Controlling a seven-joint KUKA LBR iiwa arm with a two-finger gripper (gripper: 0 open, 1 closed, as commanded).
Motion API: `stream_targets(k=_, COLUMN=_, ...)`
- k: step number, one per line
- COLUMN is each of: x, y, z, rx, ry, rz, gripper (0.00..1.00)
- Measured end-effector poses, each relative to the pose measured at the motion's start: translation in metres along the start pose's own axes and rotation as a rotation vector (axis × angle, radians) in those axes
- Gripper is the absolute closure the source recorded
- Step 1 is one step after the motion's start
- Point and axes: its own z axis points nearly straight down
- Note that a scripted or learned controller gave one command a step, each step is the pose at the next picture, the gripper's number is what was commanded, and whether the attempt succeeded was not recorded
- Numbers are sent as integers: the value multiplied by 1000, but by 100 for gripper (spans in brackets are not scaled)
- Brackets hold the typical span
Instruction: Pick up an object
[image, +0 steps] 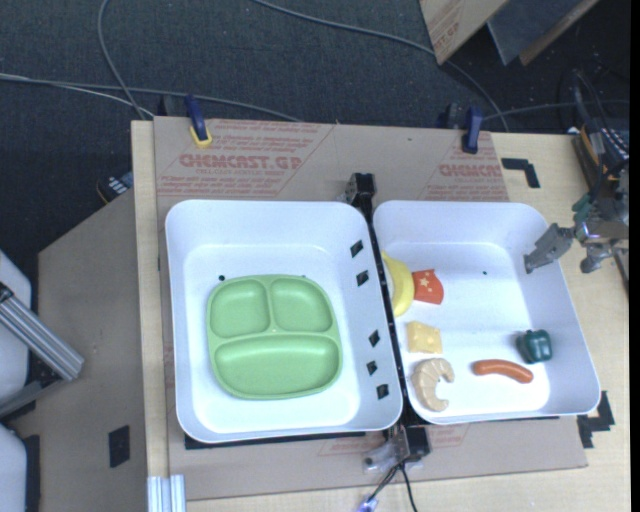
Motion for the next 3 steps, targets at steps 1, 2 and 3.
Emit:
stream_targets(k=1, x=1, y=2, z=-7, rx=-13, ry=-3, rz=-4, gripper=0)
stream_targets(k=2, x=2, y=-4, z=38, rx=-9, ry=-1, rz=-3, gripper=0)
stream_targets(k=3, x=1, y=4, z=97, rx=-9, ry=-1, rz=-4, gripper=0)
